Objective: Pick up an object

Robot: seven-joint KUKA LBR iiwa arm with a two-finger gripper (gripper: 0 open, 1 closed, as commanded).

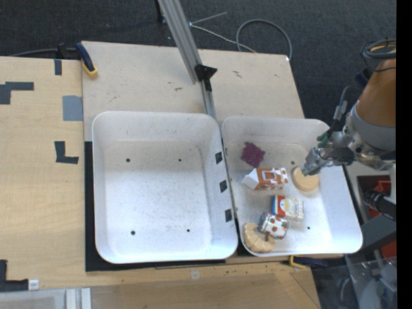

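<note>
Here the pincer (313, 164) hangs at the right of the frame, just above a pale tan round piece (306, 181) in the right bin (335, 227); whether its tips are spread or closed I cannot tell. That piece, low and disc-like as a biscuit or bun, looks light and perhaps soft, best pinched across its rim. Left of it lie a small orange-and-white carton (266, 179), a purple scrap (253, 153) and, lower, more little packets (287, 208).
</note>
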